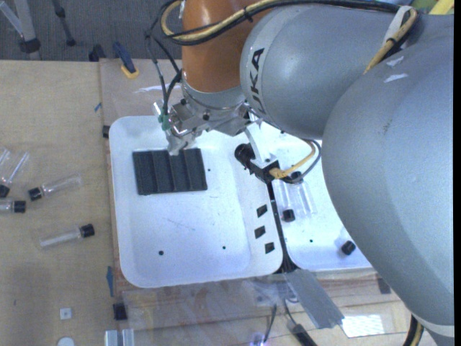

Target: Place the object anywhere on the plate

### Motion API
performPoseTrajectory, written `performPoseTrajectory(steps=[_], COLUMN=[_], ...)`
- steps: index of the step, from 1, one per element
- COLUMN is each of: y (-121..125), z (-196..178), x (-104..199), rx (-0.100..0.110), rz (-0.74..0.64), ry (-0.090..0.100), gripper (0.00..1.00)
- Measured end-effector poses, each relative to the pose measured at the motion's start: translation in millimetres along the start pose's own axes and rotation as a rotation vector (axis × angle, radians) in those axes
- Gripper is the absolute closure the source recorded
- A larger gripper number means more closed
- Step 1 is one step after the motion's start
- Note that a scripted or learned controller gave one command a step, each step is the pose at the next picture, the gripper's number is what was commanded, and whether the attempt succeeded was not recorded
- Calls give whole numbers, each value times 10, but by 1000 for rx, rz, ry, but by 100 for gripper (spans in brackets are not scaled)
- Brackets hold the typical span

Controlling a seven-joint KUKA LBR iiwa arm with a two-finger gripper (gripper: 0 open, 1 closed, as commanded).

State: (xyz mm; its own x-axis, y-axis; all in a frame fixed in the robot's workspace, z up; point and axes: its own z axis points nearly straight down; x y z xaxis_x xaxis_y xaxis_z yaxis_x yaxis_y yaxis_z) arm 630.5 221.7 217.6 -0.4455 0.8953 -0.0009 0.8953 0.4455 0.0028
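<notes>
Grey arm hangs over the left bin, its gripper down at the black ribbed plate's top edge. Whether it carries the object I cannot tell. Likely the placing step; next, release and lift clear.

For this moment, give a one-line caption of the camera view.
KUKA arm's gripper poised at the black ridged plate in the left bin.

Grey arm with orange band, ribbed black plate, white bins
</notes>
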Motion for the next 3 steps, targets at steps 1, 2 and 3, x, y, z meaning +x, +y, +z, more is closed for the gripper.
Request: performPoseTrajectory(steps=[1, 2, 3], y=[300, 39, -236], z=[-243, -773, -1252], x=[-210, 15, -55], rx=[1, 1, 1], rz=[484, 217, 677], ry=[-1, 0, -1], gripper=[100, 100, 100])
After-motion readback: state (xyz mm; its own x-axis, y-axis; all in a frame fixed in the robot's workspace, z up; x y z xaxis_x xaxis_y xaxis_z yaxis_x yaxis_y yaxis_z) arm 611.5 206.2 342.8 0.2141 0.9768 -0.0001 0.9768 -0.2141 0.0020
